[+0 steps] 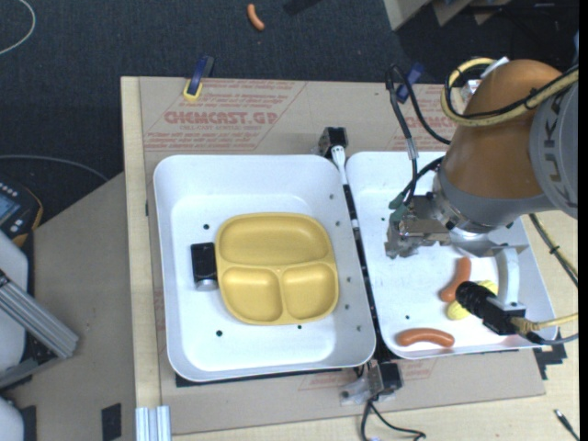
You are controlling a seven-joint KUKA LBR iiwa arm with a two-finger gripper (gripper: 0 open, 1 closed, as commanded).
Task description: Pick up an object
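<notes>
I see the gripper [411, 237] hanging over the right bin [377, 186], near its middle-left; I cannot tell its state from this angle. The objects lie in the lower right of the frame: an orange sausage [424, 338], a smaller orange piece [457, 278] and a yellow item [457, 310]. I would choose the sausage, because it lies apart, and descend straight across its width.

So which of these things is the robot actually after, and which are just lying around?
For the job, possible picks:
- gripper, over the right bin
- orange sausage
- small orange piece
- yellow piece
- yellow divided tray
- black block

Just lying about:
- orange bit on the floor
- clamps
- cables
</notes>
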